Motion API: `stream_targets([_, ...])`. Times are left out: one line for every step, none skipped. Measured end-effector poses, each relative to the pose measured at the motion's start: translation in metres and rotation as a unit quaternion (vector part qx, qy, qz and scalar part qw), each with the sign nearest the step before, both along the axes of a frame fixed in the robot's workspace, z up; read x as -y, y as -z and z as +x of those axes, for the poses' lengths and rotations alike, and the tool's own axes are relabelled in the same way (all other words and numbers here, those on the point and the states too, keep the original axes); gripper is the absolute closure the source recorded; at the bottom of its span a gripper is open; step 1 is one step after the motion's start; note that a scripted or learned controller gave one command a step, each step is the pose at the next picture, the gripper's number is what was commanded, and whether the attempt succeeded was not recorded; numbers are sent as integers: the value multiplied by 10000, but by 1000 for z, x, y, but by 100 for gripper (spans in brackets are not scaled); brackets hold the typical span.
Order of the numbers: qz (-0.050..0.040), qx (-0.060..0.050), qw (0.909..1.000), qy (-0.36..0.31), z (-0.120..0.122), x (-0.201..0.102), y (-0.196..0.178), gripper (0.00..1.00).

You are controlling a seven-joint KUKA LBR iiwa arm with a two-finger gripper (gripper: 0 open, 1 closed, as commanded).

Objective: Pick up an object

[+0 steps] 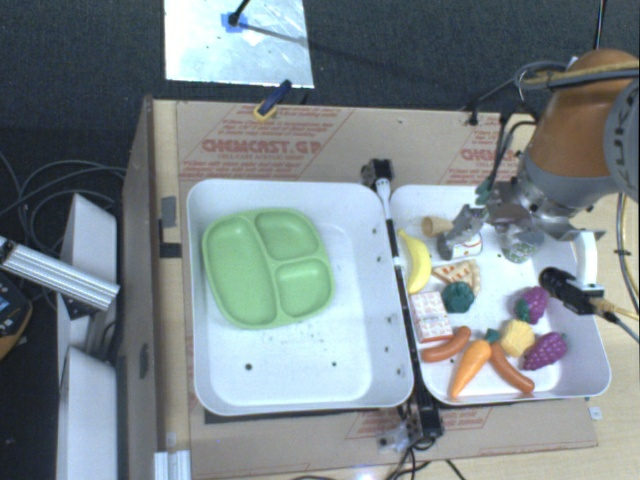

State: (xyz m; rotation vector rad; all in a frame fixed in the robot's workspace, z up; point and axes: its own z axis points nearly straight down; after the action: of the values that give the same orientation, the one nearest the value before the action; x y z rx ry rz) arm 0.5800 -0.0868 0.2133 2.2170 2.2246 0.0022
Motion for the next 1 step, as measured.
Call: stream_targets([-4, 0, 10000, 10, -22, 19, 129, 0])
